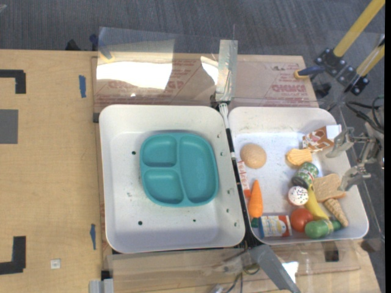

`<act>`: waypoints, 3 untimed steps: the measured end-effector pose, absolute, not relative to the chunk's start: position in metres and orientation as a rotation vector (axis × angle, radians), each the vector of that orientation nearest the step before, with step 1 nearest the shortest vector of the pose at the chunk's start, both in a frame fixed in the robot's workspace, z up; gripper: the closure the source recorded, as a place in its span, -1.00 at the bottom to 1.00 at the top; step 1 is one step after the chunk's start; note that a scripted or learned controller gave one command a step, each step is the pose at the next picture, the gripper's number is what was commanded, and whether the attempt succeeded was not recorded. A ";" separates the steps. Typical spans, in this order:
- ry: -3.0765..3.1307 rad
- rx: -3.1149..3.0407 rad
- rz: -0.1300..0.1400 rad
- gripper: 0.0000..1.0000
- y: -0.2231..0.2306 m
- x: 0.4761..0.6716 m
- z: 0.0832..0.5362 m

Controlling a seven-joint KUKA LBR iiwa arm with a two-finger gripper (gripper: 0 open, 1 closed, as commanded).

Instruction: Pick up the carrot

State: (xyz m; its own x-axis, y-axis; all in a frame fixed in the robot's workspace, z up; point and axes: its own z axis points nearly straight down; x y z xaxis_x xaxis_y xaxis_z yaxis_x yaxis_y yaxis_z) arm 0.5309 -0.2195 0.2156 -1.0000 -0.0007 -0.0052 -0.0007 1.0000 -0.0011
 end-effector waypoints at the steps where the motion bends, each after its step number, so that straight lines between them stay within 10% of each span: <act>1: 3.125 -0.150 -0.005 -1.00 -0.197 0.510 0.115; 2: 3.122 -0.240 0.002 -1.00 -0.121 0.536 0.123; 3: 3.033 -0.775 -0.003 -1.00 -0.127 0.623 0.144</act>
State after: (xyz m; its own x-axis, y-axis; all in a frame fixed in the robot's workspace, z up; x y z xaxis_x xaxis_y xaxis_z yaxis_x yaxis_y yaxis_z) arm 0.6231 -0.1270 0.1442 -0.8773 -0.4799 -0.0104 -0.4799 0.8773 -0.0048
